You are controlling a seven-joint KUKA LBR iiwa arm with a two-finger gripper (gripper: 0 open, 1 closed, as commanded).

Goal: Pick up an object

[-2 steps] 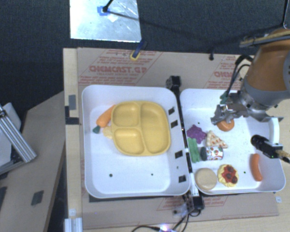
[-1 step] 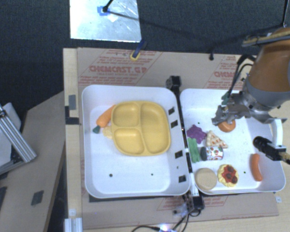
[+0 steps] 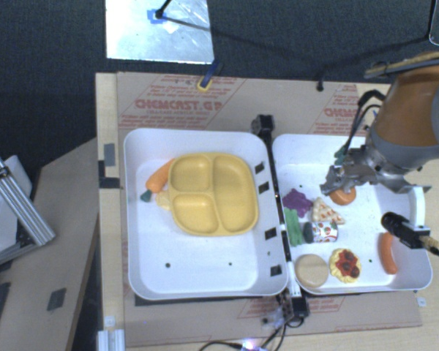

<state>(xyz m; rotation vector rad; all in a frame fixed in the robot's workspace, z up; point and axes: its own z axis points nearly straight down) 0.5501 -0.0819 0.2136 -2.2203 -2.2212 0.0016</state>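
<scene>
Cam view, my one feed: I'm seeing the arm point(image 3: 413, 115) reaching in from 3 o'clock, w/ the gripper point(image 3: 339, 186) hanging over the right bin point(image 3: 307, 159), a bit toward 12 o'clock from the bin's middle. It's sitting right over an orange round piece point(image 3: 346, 197) and partly covering it. I'm not managing to tell whether the claw is released or clenched, or whether it's touching the piece.

Rest of that bin, approx:
- purple item point(image 3: 298, 199) lying at 9 o'clock
- pizza slice point(image 3: 326, 212) near the middle, just beside a patterned cup point(image 3: 323, 232)
- green item point(image 3: 295, 229) at 8
- tan disc point(image 3: 312, 269) at 7
- round pizza point(image 3: 344, 264) at 6
- sausage point(image 3: 386, 252) at 4

Left bin point(image 3: 197, 262) is carrying a yellow divided plate point(image 3: 208, 194), w/ a carrot point(image 3: 159, 175) touching the plate's edge at 10 o'clock.
</scene>
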